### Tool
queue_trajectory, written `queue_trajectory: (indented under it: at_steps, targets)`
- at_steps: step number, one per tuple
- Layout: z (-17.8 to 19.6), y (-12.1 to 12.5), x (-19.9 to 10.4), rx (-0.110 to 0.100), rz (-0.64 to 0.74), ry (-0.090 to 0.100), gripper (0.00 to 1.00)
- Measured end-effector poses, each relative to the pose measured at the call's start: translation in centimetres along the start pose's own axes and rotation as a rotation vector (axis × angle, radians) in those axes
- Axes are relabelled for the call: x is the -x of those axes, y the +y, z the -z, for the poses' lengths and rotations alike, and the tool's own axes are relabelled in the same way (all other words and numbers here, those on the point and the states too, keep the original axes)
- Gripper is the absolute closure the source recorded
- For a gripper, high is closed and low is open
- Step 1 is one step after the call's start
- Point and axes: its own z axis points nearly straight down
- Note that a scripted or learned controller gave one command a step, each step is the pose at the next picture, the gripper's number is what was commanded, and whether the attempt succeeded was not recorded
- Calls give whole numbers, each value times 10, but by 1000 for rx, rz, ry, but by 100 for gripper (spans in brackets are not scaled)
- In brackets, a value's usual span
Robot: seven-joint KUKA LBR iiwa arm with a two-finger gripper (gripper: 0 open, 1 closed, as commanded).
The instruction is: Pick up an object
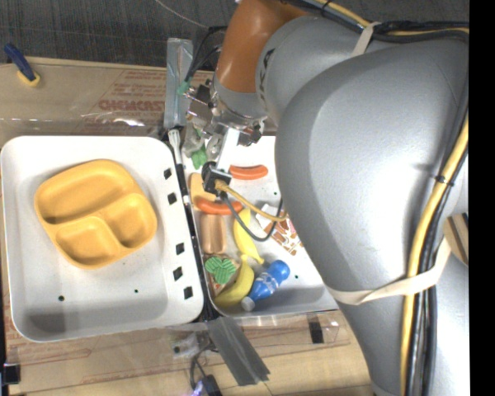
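The gripper (205, 151) hangs low over the far left corner of the right bin (307, 297), close to the wall between the two bins; I cannot tell how it stands. Just beside it lies a red sausage (248, 172). Nearer in the same bin are a copper can (212, 232), a yellow banana (241, 279), a green piece (221, 268) and a blue bottle (268, 280). The left bin (16, 221) holds a yellow divided tray (95, 211).
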Motion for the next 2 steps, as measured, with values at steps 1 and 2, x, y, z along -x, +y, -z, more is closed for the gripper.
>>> queue_trajectory:
  at_steps: [1,2]
  targets:
    - [89,-107,112,-2,-31,-4,100]
    - [56,-70,70,-6,193,-6,100]
